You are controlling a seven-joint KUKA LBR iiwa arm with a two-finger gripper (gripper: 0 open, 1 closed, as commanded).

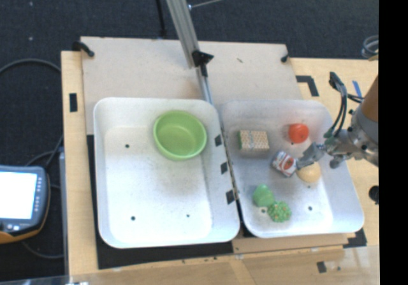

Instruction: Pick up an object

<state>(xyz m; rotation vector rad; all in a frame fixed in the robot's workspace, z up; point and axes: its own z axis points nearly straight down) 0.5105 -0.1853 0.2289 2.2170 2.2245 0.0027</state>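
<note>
Jaws (310,156) blurred | touching yellow object (309,174) | arm (366,124) cropped right

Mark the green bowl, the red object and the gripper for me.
green bowl (180,135), camera view, point on its inner floor, left bin.
red object (298,132), camera view, point on its top, right bin.
gripper (313,156), camera view, point at its fingertips, above the yellow object (309,175).

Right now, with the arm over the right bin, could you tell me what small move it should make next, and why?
Probably a short straight descent. The gripper hangs at the right bin, just above the yellow ball and beside the small red-and-white can. Nothing shows between its fingers, so lowering onto the ball seems the likeliest way to a grasp. The can lies close, so a sideways drift could knock it.
</note>
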